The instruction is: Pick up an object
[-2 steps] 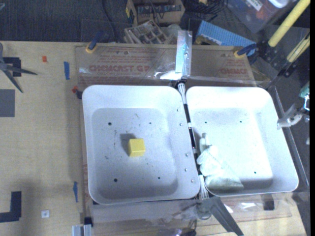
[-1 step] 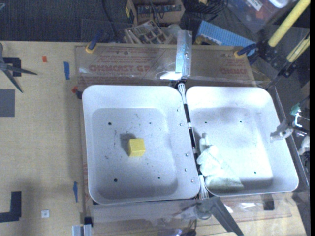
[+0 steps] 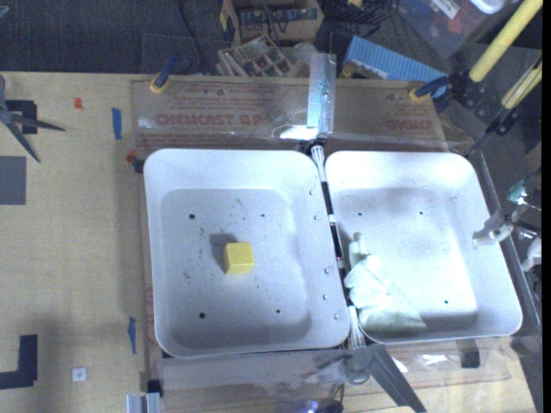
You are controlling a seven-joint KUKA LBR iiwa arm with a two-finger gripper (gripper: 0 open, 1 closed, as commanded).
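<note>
– At the far right rim of the shallow white right-hand bin, the grey metal gripper sits low over the edge. Is it open or closed?

– Cannot tell; it is small and part-hidden at the frame's side, and nothing shows held in it.

– Where are the things to pick?

– A small yellow block lies alone near the middle of the shallow white left-hand bin. A crumpled white wad of soft material lies in the right bin's near-left corner, touching a flat pale greenish piece beside it.

– What could go wrong?

– The wad is pressed against the wall by the seam between the bins; a descent there would likely strike the rim or pinch only a loose fold that slips free. The flat piece gives little to grip. Reaching the block means crossing that seam, so a low pass risks a knock.

– And room to move?

– Most of the right bin's floor is bare, and the block has open floor on all sides, well clear of every wall.
</note>
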